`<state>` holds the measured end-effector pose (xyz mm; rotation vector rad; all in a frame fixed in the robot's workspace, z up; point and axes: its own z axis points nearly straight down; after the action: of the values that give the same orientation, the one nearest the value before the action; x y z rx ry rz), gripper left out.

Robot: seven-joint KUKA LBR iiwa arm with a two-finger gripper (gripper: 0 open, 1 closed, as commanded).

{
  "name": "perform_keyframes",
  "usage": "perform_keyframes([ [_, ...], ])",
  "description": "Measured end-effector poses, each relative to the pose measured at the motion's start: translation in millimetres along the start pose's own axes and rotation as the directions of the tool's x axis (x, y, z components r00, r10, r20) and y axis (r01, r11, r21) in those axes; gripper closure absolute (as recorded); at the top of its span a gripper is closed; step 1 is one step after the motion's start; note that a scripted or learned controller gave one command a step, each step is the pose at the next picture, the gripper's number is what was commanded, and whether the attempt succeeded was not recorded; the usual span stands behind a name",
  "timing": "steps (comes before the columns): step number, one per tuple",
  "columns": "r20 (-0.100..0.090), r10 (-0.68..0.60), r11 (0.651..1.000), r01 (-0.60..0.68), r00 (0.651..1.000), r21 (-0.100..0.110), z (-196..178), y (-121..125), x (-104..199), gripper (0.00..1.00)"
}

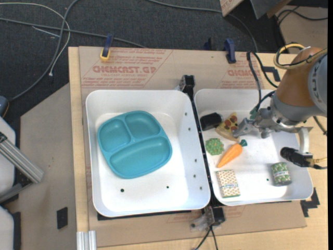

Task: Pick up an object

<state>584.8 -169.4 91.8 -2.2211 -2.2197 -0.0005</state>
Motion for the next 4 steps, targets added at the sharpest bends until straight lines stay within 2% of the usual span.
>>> perform_keyframes([
  [1,0.001,0.000,1.000,0.000,1.000,-0.007,-14.9,2.0,-0.4,1.00],
  [2,0.003,-0.001,1.000,0.001,1.000,-0.005,-78.6,3.3,-2.4,1.00],
  [3,0.002,-0.001,1.000,0.001,1.000,-0.005,-133.4,-5.9,-4.7,1.00],
  [4,0.003,-0.003,1.000,0.003,1.000,-0.009,-196.7,-1.7,0.8,1.00],
])
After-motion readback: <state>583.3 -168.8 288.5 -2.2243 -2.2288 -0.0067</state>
